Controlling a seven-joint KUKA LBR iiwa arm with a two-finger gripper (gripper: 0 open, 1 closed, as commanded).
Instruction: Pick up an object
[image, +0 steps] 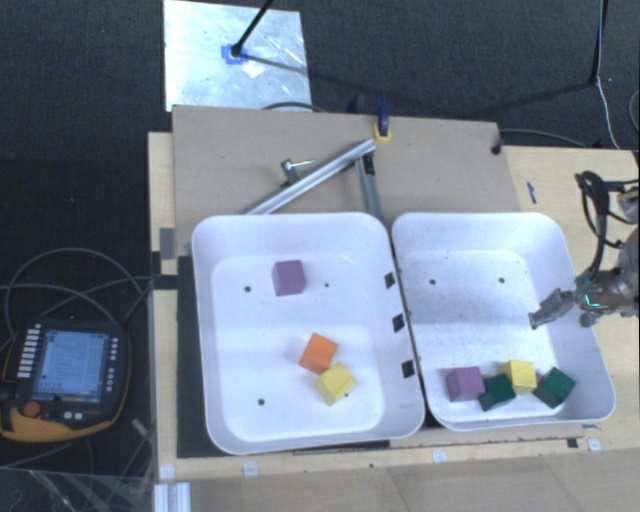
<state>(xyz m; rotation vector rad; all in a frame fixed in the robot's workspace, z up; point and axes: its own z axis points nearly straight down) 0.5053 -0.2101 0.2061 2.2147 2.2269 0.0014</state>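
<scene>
The left bin (215, 300) holds a purple cube (289, 277) near its back, plus an orange cube (318, 352) touching a yellow cube (336, 383) near its front. Along the front wall of the right bin (470, 235) runs a row of cubes: purple (464, 382), dark green (495, 390), yellow (521, 375) and another dark green (554, 386). My gripper (568, 310) reaches in over the right bin's right rim, above and behind that row. It is open, with nothing between its fingers.
A metal bar (310, 178) lies slanted on the brown board behind the bins. A teach pendant (65, 380) with cables sits on the dark floor to the left. Cables hang by the arm at the right edge.
</scene>
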